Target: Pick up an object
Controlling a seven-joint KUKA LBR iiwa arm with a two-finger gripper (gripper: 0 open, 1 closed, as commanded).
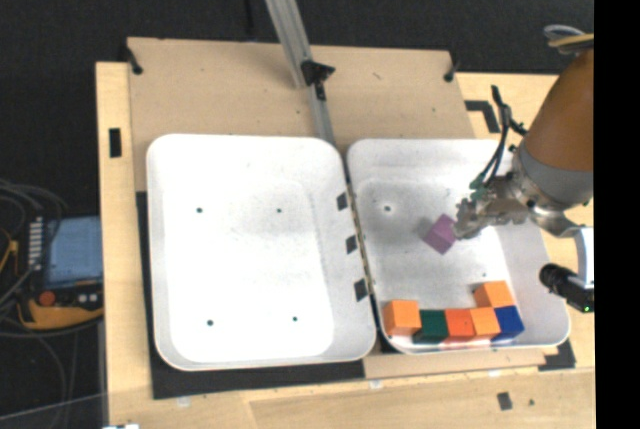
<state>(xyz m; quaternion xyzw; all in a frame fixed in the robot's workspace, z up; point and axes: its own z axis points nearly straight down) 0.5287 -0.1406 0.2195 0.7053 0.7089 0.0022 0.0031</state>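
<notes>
Camera view: the claw point(468, 220) sits in the right bin point(420, 162), touching a purple block point(439, 234) at its tip; whether it grips cannot be told. Other blocks point(455, 320) line the near wall. Lifting seems yet undone.
</notes>
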